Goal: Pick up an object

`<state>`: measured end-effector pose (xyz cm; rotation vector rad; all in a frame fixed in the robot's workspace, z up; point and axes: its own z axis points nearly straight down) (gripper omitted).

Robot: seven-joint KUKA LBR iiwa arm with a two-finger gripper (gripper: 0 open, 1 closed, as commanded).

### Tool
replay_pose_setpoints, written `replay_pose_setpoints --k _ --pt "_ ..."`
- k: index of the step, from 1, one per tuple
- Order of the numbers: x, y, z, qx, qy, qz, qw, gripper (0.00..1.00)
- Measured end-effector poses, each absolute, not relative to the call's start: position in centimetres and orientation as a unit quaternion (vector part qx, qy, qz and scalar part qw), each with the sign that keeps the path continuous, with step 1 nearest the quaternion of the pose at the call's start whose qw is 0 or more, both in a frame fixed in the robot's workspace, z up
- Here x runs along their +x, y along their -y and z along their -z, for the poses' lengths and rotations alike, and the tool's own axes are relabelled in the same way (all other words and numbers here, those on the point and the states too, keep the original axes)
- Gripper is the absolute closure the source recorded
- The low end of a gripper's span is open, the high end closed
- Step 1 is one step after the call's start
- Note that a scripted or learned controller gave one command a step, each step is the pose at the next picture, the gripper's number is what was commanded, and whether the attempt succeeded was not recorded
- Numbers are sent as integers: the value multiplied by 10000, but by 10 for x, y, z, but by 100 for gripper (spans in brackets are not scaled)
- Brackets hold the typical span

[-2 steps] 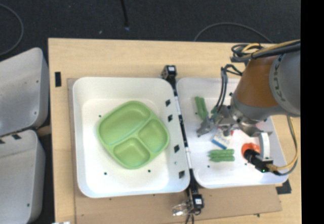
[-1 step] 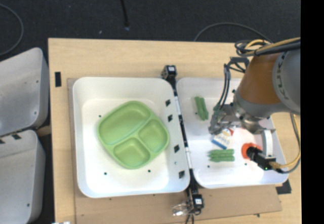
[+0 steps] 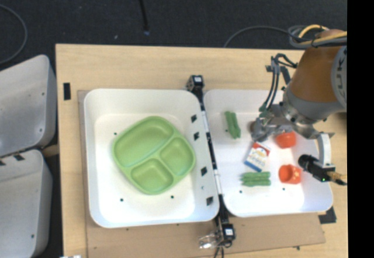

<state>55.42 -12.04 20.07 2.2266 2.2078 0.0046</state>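
Two white bins [image 3: 93, 134] share your bench; toys lie scattered in the right one for picking. Your gripper [image 3: 264, 128] hangs just above the small carton [image 3: 256, 156], probably targeting it.

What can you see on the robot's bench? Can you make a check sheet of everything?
Surface: light wooden bench bearing two shallow white bins side by side, left bin and right bin.
Job's things: in the right bin, a green bean-shaped piece, a second green pod piece, a small white, blue and red carton, an orange piece partly under the arm, and another orange piece.
Clutter: light green three-compartment plastic plate in the left bin.
Gripper: gripper low over the right bin, beside the carton; fingers too unclear to judge.
Cables: dark cables on the floor; hoses at the wrist.
Surroundings: dark floor; white panels at left.
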Motion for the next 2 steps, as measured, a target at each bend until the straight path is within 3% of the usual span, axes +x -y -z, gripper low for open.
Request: replay_pose_setpoints --k 2 --pt "557 133 -273 7087 -7055 -6 17 100"
